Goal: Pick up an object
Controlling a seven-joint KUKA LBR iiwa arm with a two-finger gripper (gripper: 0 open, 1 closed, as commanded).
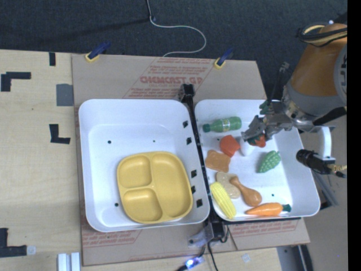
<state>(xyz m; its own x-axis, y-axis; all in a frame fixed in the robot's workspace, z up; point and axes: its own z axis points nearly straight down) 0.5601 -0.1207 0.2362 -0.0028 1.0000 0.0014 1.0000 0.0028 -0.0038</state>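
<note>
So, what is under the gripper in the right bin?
Under the gripper a small red object shows partly, above the right bin floor. The gripper covers the rest, so its kind is unclear.

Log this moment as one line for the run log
arm: over right bin | gripper: low beside red toy, grasp unclear | left bin: yellow divided plate | status: pick unconfirmed

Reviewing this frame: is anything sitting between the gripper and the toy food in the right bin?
Nothing visible blocks it. The gripper is already over the right bin, with a small red piece at its tip. The orange-red block lies just left of it, the green bottle beyond, and the green cone just below.
</note>
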